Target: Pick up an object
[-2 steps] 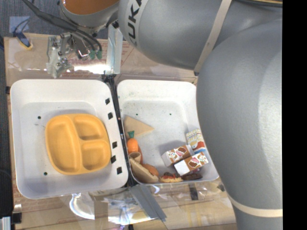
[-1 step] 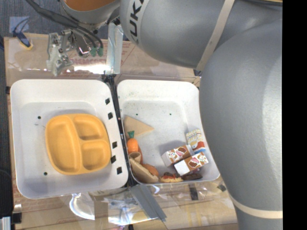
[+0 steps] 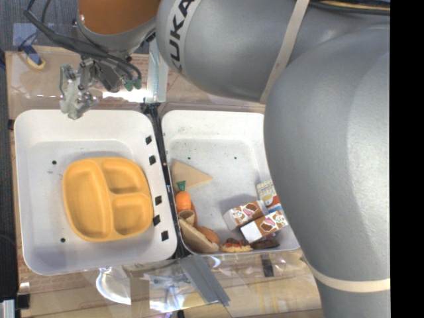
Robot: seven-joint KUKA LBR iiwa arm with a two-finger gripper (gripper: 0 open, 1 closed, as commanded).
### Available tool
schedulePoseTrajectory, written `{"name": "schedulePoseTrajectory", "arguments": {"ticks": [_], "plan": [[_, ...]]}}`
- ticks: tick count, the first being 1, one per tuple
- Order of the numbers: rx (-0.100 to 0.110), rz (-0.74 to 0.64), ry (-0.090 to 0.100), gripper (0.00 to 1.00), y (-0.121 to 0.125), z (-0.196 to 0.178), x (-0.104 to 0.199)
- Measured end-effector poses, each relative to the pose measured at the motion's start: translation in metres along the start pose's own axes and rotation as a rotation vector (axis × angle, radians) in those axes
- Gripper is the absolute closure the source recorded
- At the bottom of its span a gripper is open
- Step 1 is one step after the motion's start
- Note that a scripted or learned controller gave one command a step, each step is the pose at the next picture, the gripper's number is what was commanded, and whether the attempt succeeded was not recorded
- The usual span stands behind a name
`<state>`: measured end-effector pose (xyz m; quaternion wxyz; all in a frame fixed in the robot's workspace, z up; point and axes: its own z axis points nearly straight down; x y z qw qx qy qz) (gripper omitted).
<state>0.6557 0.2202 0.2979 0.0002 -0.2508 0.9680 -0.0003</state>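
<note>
My gripper (image 3: pixel 74 101) hangs over the far left corner of the left bin (image 3: pixel 26 177), with nothing visibly held. A yellow divided plate (image 3: pixel 106 197) lies in the middle of that bin. The right bin (image 3: pixel 218 128) holds toy food along its near side: a tan wedge (image 3: pixel 189 174), an orange carrot (image 3: pixel 183 201), a bun-like piece (image 3: pixel 197 235) and small printed cartons (image 3: pixel 257 220). The gripper is far from these, across the divider and toward the back.
The grey arm (image 3: pixel 318 111) covers the right part of the right bin and the back of the bench. Black cables (image 3: pixel 46 28) loop near the orange wrist band (image 3: pixel 112 5). Clear plastic and tape (image 3: pixel 165 283) lie in front of the bins.
</note>
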Motion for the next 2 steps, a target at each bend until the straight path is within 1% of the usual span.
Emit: {"name": "schedulePoseTrajectory", "arguments": {"ticks": [1, 2], "plan": [[-0.002, -0.042, 0.007, 1.0, 0.0, 0.09, 0.001], [0.001, 0.232, -0.009, 1.0, -0.004, -0.011, 0.0]]}}
